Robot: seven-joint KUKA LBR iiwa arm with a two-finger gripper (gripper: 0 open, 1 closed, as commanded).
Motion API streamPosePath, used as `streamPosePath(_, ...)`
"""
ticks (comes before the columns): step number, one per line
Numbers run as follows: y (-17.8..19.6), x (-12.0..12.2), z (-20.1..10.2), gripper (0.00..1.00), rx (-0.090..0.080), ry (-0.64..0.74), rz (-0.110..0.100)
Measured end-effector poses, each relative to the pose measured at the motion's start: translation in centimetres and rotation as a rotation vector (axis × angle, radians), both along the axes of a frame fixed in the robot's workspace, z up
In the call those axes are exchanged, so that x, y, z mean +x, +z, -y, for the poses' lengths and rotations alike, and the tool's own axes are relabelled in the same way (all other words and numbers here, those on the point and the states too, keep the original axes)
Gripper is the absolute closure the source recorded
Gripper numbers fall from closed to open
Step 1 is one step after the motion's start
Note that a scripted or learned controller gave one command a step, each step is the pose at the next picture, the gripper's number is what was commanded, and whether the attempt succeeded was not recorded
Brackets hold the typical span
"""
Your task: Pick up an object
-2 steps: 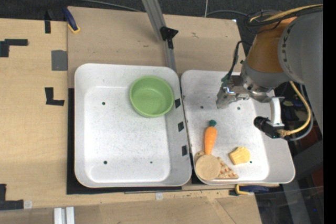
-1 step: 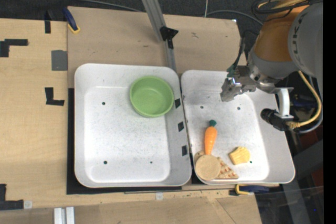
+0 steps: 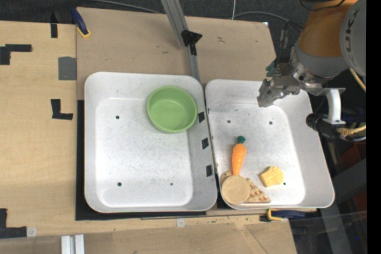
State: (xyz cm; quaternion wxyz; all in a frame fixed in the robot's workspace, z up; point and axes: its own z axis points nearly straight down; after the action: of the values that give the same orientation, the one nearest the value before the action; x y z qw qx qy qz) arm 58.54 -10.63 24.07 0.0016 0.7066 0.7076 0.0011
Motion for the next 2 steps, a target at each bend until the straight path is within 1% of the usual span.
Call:
streamPosePath(1,5.0,0.1,0.0,1.0,0.0,0.0,0.001)
streamPosePath(2,3.6,0.2,-5.7,1.0,0.001,0.005,-0.005)
